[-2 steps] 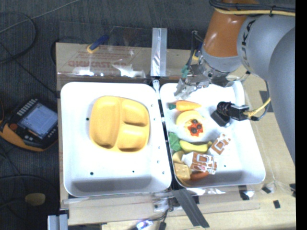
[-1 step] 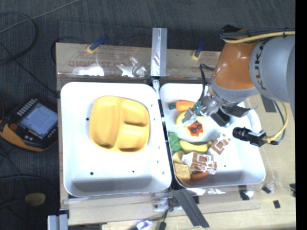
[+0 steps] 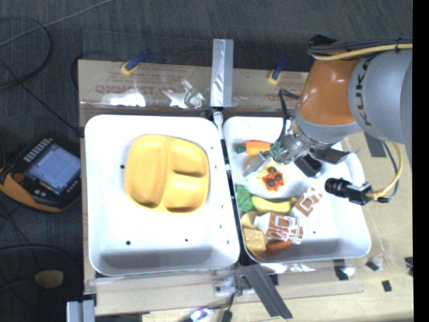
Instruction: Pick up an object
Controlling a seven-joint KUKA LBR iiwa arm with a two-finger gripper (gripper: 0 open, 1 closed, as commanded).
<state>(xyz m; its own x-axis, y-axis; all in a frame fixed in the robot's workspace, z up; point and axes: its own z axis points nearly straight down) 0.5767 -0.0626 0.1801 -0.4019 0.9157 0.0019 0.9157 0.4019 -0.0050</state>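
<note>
The right bin (image 3: pixel 348 237) holds several toy food items: an orange carrot piece (image 3: pixel 257 147), a red and black piece (image 3: pixel 272 178), a yellow banana (image 3: pixel 275 205), a green piece (image 3: pixel 242 198), a tan cracker (image 3: pixel 253 237), a red and white packet (image 3: pixel 283 228) and a small patterned box (image 3: pixel 307 203). My gripper (image 3: pixel 268 158) is low in the bin's upper left part. It sits just right of the carrot piece and just above the red and black piece. Whether it touches either cannot be told.
The left bin (image 3: pixel 107 240) holds a yellow divided tray (image 3: pixel 166 172). A black cylinder with a cable (image 3: pixel 345 188) hangs off the arm over the right bin's right side. A handheld pendant (image 3: pixel 41 173) lies on the floor at the left.
</note>
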